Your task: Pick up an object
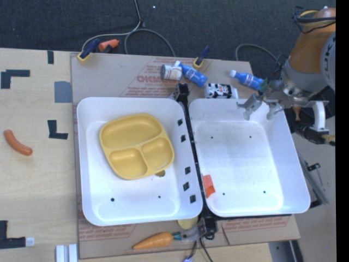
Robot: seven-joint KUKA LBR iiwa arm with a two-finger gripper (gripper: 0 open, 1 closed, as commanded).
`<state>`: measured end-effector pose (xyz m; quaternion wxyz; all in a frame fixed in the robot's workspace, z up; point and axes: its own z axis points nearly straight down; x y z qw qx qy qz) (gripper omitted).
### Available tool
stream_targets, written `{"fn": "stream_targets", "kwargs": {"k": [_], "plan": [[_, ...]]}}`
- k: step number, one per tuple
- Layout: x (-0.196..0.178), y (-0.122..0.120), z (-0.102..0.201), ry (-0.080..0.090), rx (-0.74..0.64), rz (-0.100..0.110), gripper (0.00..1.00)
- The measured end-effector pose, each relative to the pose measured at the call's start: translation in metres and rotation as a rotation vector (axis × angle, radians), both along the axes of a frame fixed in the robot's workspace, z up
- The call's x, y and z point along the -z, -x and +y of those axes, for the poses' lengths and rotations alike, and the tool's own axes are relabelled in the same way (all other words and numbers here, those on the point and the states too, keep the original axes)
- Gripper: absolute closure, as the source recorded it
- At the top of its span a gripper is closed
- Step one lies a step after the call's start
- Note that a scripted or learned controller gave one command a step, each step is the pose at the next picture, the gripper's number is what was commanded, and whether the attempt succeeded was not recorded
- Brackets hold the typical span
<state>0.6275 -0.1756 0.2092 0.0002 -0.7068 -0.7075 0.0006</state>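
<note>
The left bin (87, 162) holds a yellow divided plate (136, 144), lying flat, the likeliest thing to lift. The right bin (283, 162) sits beside it. The gripper (260, 107) hangs above that bin's far rim, fingers spread, gripping nothing.

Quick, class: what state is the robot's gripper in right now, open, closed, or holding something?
Gripper: open, holding nothing, fingers spread above the back edge of the right bin.
</note>
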Motion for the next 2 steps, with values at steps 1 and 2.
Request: {"fn": "stream_targets", "kwargs": {"k": [1, 2], "plan": [[0.113, 0.035, 0.075, -0.006, -0.004, 0.012, 0.0], [0.019, 0.003, 0.153, -0.003, -0.009, -0.01, 0.0]]}}
